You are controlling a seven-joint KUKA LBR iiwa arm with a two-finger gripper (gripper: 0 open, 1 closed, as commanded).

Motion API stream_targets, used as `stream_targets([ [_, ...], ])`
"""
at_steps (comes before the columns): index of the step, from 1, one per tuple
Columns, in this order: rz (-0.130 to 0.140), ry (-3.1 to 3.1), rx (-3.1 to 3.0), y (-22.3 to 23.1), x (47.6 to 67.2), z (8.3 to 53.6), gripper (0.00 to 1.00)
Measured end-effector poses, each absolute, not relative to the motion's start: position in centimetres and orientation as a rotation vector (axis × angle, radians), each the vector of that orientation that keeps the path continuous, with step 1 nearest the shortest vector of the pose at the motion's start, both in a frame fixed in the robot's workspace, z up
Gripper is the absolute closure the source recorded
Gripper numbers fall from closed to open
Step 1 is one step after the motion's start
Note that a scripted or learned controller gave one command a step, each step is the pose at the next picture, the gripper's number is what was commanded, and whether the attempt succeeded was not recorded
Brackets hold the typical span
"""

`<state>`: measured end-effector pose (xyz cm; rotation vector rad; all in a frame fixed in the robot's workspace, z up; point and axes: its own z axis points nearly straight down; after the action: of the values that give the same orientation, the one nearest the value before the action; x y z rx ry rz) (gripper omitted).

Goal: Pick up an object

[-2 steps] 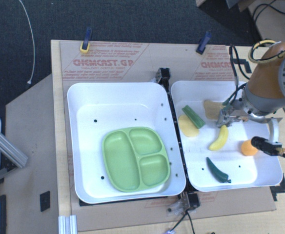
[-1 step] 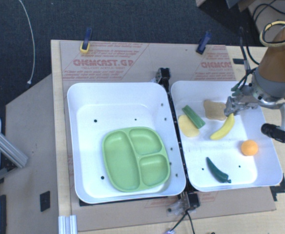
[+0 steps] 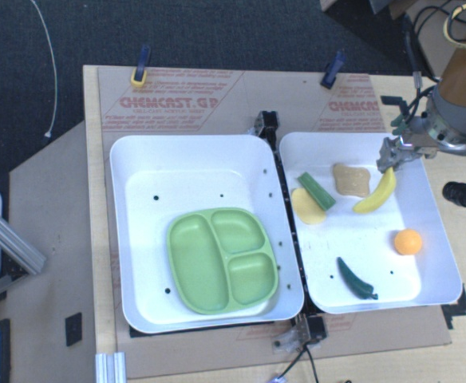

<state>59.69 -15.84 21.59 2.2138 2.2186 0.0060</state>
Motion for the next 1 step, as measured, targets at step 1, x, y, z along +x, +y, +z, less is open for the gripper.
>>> stream_targets([
  [1, 0.005, 2.219, 2.215, -15.85, 59.82, 25.22, 1.00],
])
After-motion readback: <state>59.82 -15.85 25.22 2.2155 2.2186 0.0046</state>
